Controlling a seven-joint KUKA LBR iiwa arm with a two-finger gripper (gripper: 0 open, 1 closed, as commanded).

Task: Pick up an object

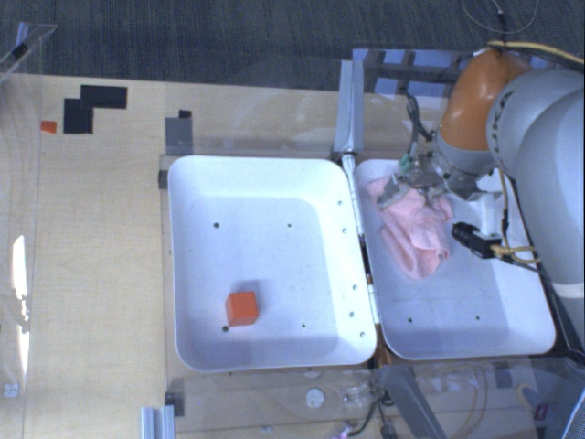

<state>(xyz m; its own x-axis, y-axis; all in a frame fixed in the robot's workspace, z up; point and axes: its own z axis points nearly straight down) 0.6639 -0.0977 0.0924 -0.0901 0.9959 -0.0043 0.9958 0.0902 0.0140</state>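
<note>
Camera view: the arm [539, 144] reaches in from the right, and the gripper [413, 176] stands low over the back left corner of the right bin [475, 327]. It sits at the upper end of a crumpled pink cloth [416, 231], which trails from there toward the middle of the bin floor. How the gripper is set, wide or closed on fabric, cannot be told from here, because the wrist and the cloth folds cover its tip.

The left bin [274, 199] holds one small orange cube [242, 308] near its front left, well apart from the gripper. Two black blocks [91, 106] lie on the surface [91, 263] outside both bins.

The step in hand appears to be the grasp of the cloth.

- Pinch a raised fold, not a flat layer; thin fabric slips out of a shallow bite.
- Close fully before raising.
- Lift straight up, clear of the divider between the bins, as the cloth lies near it.
- Expect the free end to drag and swing, so raise slowly until it leaves the floor.
</note>
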